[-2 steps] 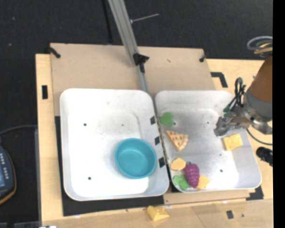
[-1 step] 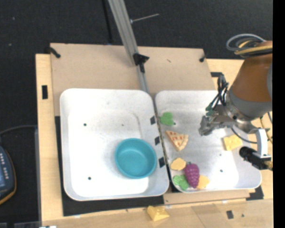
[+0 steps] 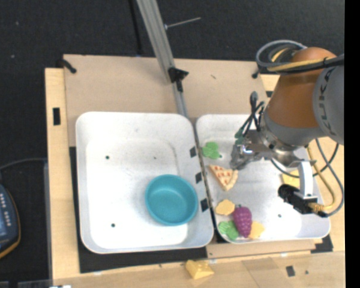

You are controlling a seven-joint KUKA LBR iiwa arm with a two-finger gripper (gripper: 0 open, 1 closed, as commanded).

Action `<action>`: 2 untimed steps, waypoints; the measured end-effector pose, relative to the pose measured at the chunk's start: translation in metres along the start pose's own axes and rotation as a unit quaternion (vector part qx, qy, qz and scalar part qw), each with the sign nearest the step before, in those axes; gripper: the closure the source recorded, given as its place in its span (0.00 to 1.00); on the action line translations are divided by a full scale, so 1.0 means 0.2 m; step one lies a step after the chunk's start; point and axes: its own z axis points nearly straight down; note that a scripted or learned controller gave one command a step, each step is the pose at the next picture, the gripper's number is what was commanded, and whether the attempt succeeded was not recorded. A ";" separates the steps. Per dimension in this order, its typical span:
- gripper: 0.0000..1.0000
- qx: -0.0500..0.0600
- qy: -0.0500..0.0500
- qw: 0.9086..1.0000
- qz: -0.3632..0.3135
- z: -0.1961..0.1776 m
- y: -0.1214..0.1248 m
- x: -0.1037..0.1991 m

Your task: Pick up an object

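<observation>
Where the tool stands: the tool (image 3: pixel 243 156) is low in the right bin (image 3: pixel 222 128), toward that bin's left wall.
Tool state: cannot tell how far open it is from this slanted view; nothing is seen held in it.
Task's thing: most likely the pizza-like wedge (image 3: pixel 223 176), lying flat on the bin floor just beside the tool, toward the front and left of it.
Risk, flat piece: a closing grip may skate over the wedge or shove it aside (a thin, flat piece gives little to bite on).
Risk, wall: the wedge lies close to the divide between the two bins, so a descent slightly off could strike the rim or pin the piece against the wall.
Risk, neighbour: a green piece (image 3: pixel 211 150) sits near the tool, further back along the same wall, and a sideways sweep could knock it instead.
Risk, pile: the pieces in the front-left corner touch one another, so a grab there could take two or none.
Count, right bin: one pizza-like wedge, one green piece, then in the corner one yellow piece (image 3: pixel 225 207), one purple grape bunch (image 3: pixel 243 219), one small green piece (image 3: pixel 227 228) and one orange-yellow piece (image 3: pixel 257 229); six in all.
Count, left bin (image 3: pixel 108 143): one blue bowl (image 3: pixel 171 199).
Count, bench (image 3: pixel 120 83): one yellow wedge (image 3: pixel 198 270) outside the bins, by the front edge.
Count, bins: two.
</observation>
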 end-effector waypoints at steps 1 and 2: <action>1.00 0.000 0.000 1.000 0.001 -0.03 -0.01 0.22; 1.00 0.001 0.000 1.000 0.003 -0.03 -0.04 0.52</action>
